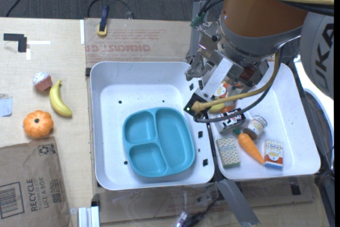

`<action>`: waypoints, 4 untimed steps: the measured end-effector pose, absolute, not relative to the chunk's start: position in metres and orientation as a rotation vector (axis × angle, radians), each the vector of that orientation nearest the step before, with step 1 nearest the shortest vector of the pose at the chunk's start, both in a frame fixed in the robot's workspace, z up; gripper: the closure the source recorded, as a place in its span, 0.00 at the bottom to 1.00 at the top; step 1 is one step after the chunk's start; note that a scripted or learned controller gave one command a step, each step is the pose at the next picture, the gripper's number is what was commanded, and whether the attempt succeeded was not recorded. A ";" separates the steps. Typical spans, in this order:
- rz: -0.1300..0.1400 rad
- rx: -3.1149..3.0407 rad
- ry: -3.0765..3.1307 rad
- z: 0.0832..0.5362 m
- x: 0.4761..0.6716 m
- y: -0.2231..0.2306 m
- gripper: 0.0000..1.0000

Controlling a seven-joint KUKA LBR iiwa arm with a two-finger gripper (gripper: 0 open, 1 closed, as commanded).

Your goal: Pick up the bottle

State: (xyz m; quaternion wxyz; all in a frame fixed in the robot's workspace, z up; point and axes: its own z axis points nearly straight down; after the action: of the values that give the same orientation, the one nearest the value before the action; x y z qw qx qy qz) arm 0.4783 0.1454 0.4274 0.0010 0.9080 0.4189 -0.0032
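The gripper hangs low over the near-left part of the right bin; whether it is open or closed cannot be told, as wrist and cables mask it. Just beside it lies what seems to be the small bottle, on its side, touching a carrot, with a cracker box and juice carton near. The left bin holds a blue divided plate.

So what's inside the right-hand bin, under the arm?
In the right bin: a carrot, two small boxes, a small jar. The arm covers the rest, so anything beneath it is hidden.
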 end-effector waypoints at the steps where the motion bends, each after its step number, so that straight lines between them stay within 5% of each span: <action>1: -0.014 2.950 1.077 0.196 0.477 0.169 0.00; 2: 0.021 2.967 1.022 0.108 0.524 0.155 0.00; 3: 0.008 2.970 1.014 0.114 0.523 0.153 1.00; 4: -0.010 2.938 1.106 0.287 0.482 0.205 1.00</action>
State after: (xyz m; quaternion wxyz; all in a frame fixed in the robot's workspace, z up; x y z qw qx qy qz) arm 0.4821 0.2054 0.2866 0.0011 0.9359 0.3522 -0.0033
